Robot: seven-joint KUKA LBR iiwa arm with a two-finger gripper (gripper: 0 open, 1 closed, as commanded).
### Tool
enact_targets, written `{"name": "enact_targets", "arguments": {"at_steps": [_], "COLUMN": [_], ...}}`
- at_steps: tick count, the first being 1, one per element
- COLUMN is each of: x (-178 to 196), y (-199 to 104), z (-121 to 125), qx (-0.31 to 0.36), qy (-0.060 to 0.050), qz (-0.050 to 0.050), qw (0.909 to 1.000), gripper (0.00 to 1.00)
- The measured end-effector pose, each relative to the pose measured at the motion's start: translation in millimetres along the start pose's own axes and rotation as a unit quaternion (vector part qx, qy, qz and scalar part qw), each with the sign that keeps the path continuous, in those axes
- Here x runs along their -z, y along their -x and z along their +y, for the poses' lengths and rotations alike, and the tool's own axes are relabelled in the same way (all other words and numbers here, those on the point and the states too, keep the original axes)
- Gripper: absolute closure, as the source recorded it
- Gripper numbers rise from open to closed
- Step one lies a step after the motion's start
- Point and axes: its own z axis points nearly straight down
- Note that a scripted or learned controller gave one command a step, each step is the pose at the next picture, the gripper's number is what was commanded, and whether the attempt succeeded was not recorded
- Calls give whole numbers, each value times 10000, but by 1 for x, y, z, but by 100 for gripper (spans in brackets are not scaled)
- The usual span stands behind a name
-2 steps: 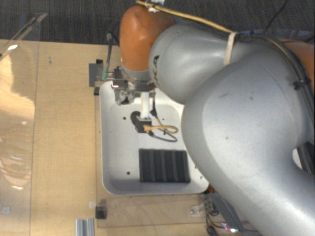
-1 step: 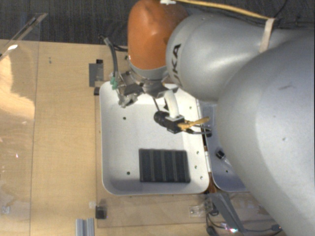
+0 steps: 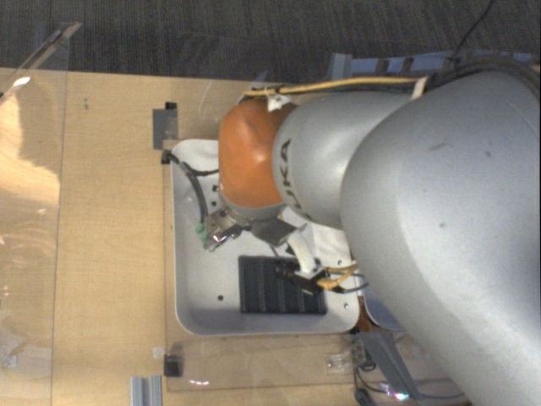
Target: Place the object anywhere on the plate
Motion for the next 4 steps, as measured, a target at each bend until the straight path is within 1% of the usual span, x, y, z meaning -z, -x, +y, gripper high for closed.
{"name": "enact_targets", "arguments": {"at_steps": [1, 2, 3, 4], "x": [111, 64, 82, 266], "y": [23, -33, 20, 44], "z": [52, -29, -13, 66], "qx": [682, -537, 1432, -295], "qy": [42, 7, 30, 54], "qz": [-4, 8, -5, -12], "qw": [9977, 9986, 9897, 9995], "gripper": [100, 100, 100, 100]}}
